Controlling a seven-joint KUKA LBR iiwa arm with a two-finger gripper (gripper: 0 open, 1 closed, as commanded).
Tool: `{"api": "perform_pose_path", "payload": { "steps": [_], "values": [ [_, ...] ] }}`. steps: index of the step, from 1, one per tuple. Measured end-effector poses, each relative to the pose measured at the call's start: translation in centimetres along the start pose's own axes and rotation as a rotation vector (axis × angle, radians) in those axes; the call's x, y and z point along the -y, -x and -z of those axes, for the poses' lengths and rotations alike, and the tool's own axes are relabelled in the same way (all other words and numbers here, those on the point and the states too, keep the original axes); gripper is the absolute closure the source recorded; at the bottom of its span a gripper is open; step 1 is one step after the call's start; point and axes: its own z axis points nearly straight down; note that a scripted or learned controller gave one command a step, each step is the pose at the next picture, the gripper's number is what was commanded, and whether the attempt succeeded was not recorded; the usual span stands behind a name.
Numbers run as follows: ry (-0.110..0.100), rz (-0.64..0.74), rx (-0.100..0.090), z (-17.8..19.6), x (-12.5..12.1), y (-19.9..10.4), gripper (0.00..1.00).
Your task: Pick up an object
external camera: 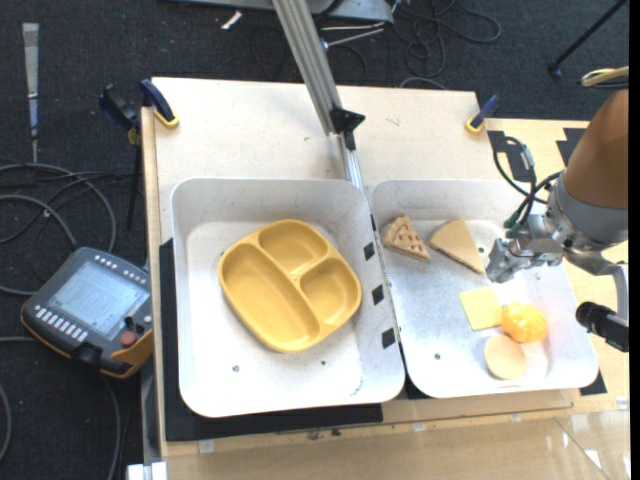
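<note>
The pale cheese wedge, at about ten o'clock in the right bin, lies just beside the gripper, whose opening I cannot tell, so a good grasp means straddling its thin edge squarely; no readable writing anywhere.

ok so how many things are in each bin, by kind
Left bin:
yellow divided plate: 1
Right bin:
waffle-like wedge: 1
tan wedge: 1
yellow square slice: 1
orange lump: 1
pale round disc: 1
Total: 6
</note>
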Motion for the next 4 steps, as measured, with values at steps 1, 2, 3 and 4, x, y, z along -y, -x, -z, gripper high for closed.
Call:
{"api": "perform_pose_path", "payload": {
  "steps": [1,2,3,4],
  "values": [
    [0.002,0.002,-0.001,1.0,-0.1,-5.3,1.0],
    [0.0,0.001,-0.001,1.2,0.8,-9.9,1.0],
    [-0.001,0.001,0.0,0.2,0.8,-14.4,1.0],
    [-0.001,0.002,-0.001,0.4,2.2,-20.3,1.0]
  ]
}}
